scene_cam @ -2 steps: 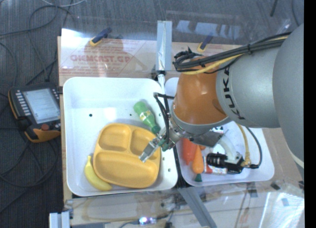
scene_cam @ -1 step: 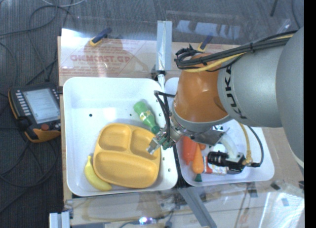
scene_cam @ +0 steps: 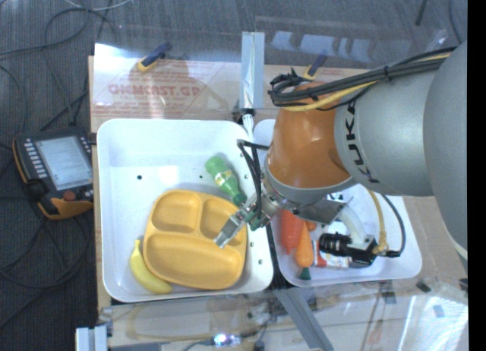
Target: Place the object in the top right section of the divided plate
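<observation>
- The grey KUKA arm with the orange band [scene_cam: 395,137] reaches in from the right and fills most of that side, crossing above the right bin.
- The left shallow white bin [scene_cam: 106,190] is where it all happens, and it holds the task's things.
- The yellow plastic divided plate [scene_cam: 190,254] lies in the near half of that bin, with one big section near and two small ones far.
- The green plastic bottle [scene_cam: 222,175] looks to me like the object. It lies in the left bin just past the plate's far right rim, not in any section.
- The two-finger gripper [scene_cam: 230,232] is right over the plate's far right section [scene_cam: 214,214]. Whether it is released or clenched, I cannot tell, and I can make out nothing held in it.
- My judgement: the placing is not done. The section looks bare, so the grasp and the drop are both left.
- A yellow banana [scene_cam: 144,270] pokes out from under the plate's near left edge.
- The right shallow white bin [scene_cam: 402,262] holds an orange carrot [scene_cam: 292,228] against its left wall.
- The tabletop shows as a pale board with faded red lettering [scene_cam: 167,91] beyond the bins.
- Dark grey carpet [scene_cam: 152,7] surrounds the rig, with loose cables [scene_cam: 76,0] trailing across it.
- A teach pendant with a lit screen [scene_cam: 53,163] rests left of the left bin.
</observation>
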Controlling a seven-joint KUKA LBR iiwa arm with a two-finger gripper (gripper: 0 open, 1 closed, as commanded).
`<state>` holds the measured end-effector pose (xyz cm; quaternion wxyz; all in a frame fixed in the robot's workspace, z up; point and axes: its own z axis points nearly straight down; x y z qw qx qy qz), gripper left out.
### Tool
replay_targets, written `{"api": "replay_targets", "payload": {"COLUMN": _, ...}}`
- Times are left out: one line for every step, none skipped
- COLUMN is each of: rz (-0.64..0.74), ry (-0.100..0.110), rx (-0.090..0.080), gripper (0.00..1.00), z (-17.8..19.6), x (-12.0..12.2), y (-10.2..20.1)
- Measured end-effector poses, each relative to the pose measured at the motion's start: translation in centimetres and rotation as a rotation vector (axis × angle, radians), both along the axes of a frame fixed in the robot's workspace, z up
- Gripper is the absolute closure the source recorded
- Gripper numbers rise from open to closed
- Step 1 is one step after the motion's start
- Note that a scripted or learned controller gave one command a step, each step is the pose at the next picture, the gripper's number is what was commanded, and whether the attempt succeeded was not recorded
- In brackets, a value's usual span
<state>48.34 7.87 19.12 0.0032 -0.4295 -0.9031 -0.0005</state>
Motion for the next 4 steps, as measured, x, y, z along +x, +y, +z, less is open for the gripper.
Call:
{"api": "replay_targets", "payload": {"rz": 0.0, "ry": 0.0, "rx": 0.0, "gripper": 0.0, "z": 0.0, "x": 0.0, "y": 0.0}}
{"api": "replay_targets", "payload": {"rz": -0.144, "ry": 0.0, "rx": -0.003, "gripper": 0.0, "z": -0.9, "x": -0.1, "y": 0.8}}
{"api": "replay_targets", "payload": {"rz": -0.174, "ry": -0.001, "rx": -0.005, "gripper": 0.0, "z": -2.3, "x": 2.7, "y": 3.1}}
{"api": "replay_targets", "payload": {"rz": -0.356, "ry": -0.01, "rx": -0.008, "gripper": 0.0, "z": -10.0, "x": 10.9, "y": 10.9}}
